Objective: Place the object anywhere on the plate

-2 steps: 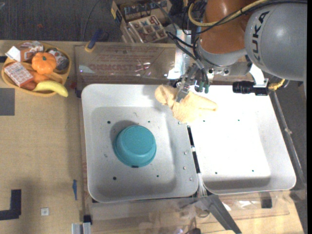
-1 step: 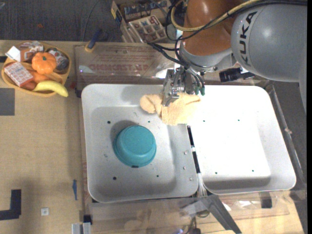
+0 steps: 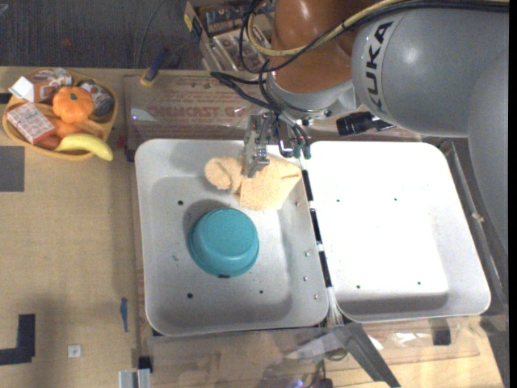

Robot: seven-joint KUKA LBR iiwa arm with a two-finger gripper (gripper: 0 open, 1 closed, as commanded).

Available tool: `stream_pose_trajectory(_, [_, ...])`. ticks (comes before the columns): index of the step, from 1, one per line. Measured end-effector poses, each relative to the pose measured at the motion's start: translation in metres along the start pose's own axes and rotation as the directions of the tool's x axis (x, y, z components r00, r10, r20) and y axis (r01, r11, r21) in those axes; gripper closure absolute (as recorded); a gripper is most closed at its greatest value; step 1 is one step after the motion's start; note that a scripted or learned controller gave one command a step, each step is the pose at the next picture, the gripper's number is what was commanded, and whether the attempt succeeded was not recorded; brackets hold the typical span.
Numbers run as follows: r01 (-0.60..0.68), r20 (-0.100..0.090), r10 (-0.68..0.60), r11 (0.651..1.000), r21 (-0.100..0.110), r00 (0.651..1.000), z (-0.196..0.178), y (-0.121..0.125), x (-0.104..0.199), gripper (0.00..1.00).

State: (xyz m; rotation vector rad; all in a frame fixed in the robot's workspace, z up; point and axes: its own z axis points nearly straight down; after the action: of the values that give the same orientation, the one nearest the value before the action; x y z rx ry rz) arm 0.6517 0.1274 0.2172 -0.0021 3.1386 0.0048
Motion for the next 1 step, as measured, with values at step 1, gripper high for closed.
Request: stream_pose_trajectory(1, [0.002,0.0,-0.002,1.0,0.0,1.0,-0.0041,0.0515,-0.0102,1.0])
